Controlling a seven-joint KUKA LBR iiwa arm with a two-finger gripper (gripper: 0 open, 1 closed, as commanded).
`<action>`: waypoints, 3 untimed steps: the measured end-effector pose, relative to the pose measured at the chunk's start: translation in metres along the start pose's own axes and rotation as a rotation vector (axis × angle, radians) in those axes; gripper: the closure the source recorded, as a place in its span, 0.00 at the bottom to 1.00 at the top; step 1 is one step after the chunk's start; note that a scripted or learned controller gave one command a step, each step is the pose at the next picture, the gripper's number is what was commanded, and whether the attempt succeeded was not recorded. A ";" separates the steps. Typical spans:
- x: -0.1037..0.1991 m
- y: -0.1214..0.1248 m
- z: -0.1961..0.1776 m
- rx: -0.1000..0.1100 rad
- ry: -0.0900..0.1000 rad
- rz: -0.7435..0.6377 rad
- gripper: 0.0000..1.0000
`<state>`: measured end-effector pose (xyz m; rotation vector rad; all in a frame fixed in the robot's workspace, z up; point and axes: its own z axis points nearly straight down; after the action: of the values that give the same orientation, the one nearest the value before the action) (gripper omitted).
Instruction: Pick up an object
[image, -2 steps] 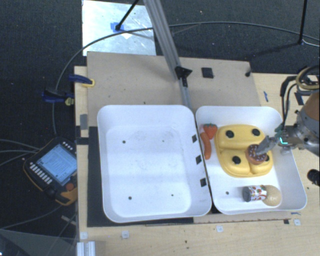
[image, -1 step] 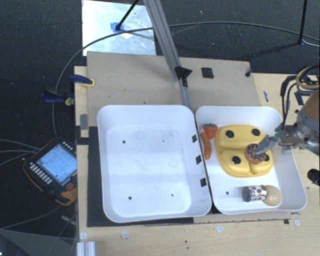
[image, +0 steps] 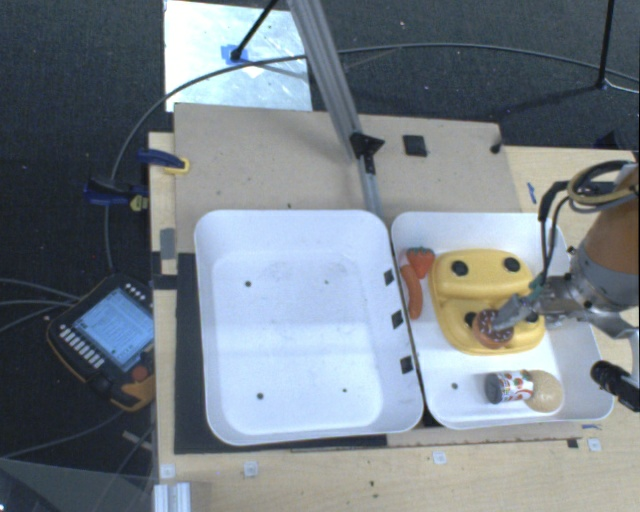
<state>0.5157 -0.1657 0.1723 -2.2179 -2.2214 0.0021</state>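
Gripper down in right bin over yellow toy, at a small reddish ring lying on it; opening and hold impossible to tell; nothing lifted, pick not yet achieved; orange carrot and small bottle untouched alongside.

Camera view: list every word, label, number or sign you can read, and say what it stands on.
No text can be read.
Small bottle in the right bin: red and white label, too blurred to read.
Handheld pendant left of the bench: lit screen, too small to read.
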 end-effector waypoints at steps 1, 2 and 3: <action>0.005 -0.008 0.047 -0.002 0.001 0.000 0.00; 0.011 -0.007 0.084 0.006 0.016 -0.011 0.00; 0.008 -0.003 0.071 -0.006 0.009 -0.009 1.00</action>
<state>0.5122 -0.1575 0.1010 -2.2064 -2.2295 -0.0153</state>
